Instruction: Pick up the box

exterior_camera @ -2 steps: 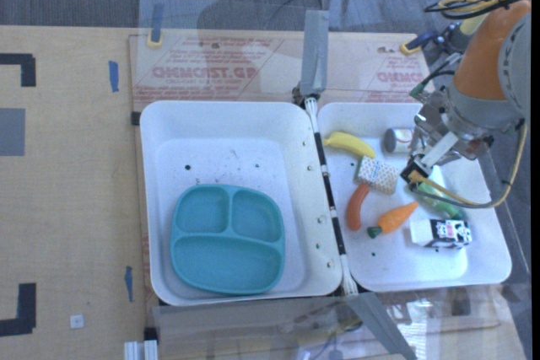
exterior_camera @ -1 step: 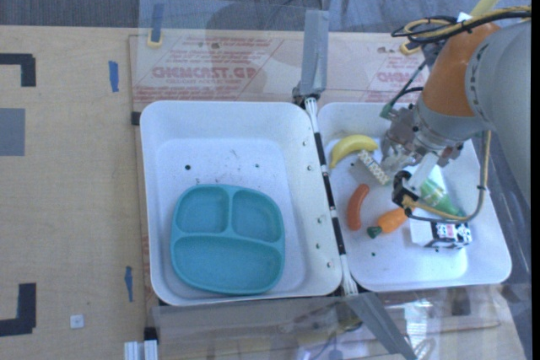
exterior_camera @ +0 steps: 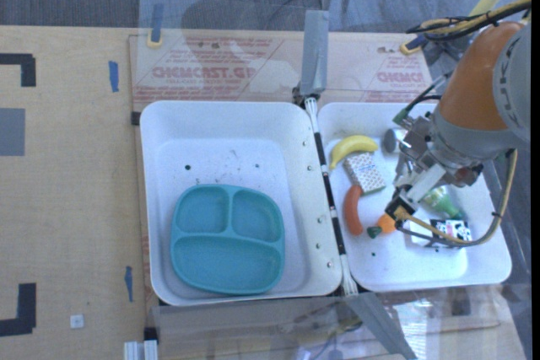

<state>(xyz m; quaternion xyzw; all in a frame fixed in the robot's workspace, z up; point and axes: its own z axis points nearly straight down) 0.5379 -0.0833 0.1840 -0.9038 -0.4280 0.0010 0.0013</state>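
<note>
My tool (exterior_camera: 403, 209) is hovering low over the right bin's (exterior_camera: 489, 270) middle; I cannot tell its opening. The box (exterior_camera: 365, 173) is lying just left of it, below the banana (exterior_camera: 351, 147). Its patterned print is proving unreadable.

Wooden bench (exterior_camera: 67, 206), light tan top, spreads out to the left of the gripper (exterior_camera: 403, 209) and beyond it. Two shallow white bins sit directly on it, side by side and touching along their inner rims: right bin (exterior_camera: 485, 265) under the gripper, left bin (exterior_camera: 160, 126) well to the gripper's left. Clear plastic sheet with red print (exterior_camera: 211, 67) lies flat on the bench beyond both bins, far side from the gripper. Black tape marks (exterior_camera: 21, 67) and a grey patch (exterior_camera: 12, 131) at the bench's far left edge. Small blue tape strips (exterior_camera: 113, 76) on the wood just left of the left bin.
</note>
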